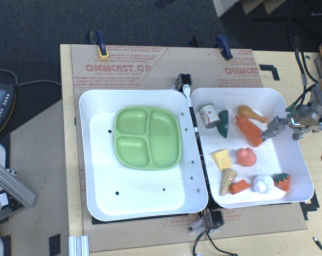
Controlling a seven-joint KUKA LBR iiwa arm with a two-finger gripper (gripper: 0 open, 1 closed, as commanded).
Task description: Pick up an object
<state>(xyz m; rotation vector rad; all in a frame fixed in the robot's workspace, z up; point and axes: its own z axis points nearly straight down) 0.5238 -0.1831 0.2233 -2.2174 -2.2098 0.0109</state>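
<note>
You have the bench point(150, 63) under everything, a board with red lettering along its far edge and two clamps there. On it sit two shallow white bins side by side, touching along their inner walls.

The left bin point(96, 159) carries a green divided plate point(148, 137), three compartments, lying flat toward the bin's far half and nearer its right wall than its left.

The right bin point(267, 97) carries the small toys you could pick from. Your arm point(310, 116) comes in over this bin's right edge, and the gripper point(273, 128) hangs just inside that edge, beside the orange carrot. You cannot tell from this angle whether its fingers are apart or together, and nothing shows between them.

Now the toys. The orange carrot point(249, 131) lies slanted in the bin's far half, just left of the gripper. A drumstick-shaped piece point(249, 112) lies just beyond it, near the far wall. A dark green piece point(223, 122) leans against a small white can point(207, 114) near the far left corner. A yellow cheese wedge point(221, 159) sits near the left wall, with a pink round fruit point(246, 157) to its right, apart from it. Along the near edge you see a tan cone point(227, 181), a small orange piece point(240, 186) touching it, a white lump point(264, 184), and a strawberry-like piece point(282, 181) toward the near right corner.
</note>
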